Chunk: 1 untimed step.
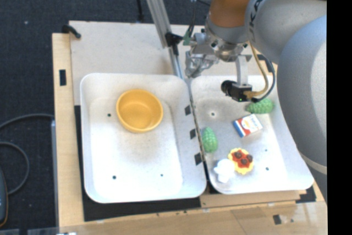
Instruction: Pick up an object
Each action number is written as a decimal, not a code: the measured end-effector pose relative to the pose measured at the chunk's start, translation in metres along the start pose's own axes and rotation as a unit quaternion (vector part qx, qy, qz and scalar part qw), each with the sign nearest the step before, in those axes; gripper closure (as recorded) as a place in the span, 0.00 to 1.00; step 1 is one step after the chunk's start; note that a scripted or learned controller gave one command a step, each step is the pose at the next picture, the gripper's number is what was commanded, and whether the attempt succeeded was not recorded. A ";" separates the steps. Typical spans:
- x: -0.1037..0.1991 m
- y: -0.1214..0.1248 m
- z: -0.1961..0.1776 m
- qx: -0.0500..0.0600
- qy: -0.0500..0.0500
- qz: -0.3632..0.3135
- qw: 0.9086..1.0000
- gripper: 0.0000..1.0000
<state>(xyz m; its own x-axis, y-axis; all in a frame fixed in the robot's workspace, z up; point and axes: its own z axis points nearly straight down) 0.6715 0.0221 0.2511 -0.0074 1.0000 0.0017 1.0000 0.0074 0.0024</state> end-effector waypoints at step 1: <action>0.050 0.008 0.013 0.000 -0.001 0.000 1.000 1.00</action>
